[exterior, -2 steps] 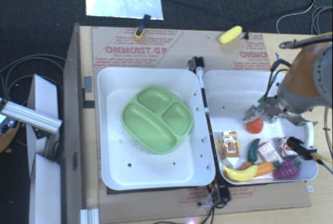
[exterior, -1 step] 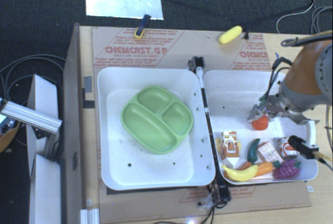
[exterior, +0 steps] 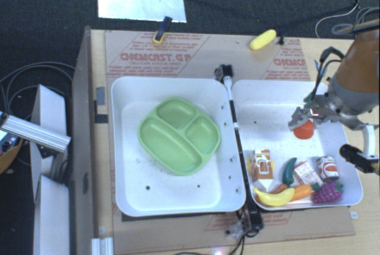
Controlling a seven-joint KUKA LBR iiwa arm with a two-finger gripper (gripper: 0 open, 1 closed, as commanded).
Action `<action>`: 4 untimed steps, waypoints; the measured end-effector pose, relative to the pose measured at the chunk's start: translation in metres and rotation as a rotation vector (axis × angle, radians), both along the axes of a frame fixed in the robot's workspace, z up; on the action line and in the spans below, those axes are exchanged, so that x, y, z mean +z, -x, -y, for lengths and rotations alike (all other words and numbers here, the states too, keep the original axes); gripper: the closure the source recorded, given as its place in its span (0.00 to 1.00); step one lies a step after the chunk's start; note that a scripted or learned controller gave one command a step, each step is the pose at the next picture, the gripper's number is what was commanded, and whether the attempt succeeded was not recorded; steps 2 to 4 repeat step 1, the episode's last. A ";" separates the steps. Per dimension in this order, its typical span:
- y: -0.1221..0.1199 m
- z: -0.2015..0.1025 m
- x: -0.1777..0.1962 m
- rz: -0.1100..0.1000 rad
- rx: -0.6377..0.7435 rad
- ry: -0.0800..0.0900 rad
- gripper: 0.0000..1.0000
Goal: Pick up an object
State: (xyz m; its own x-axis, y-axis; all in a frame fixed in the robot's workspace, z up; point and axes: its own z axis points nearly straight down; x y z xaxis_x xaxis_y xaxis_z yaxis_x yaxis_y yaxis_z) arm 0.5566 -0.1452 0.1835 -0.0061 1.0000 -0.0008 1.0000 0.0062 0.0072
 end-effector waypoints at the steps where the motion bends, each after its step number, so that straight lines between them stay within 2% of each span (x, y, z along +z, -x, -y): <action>1: -0.027 -0.069 0.023 -0.002 0.006 -0.002 1.00; 4: -0.027 -0.069 0.023 -0.002 0.006 -0.002 1.00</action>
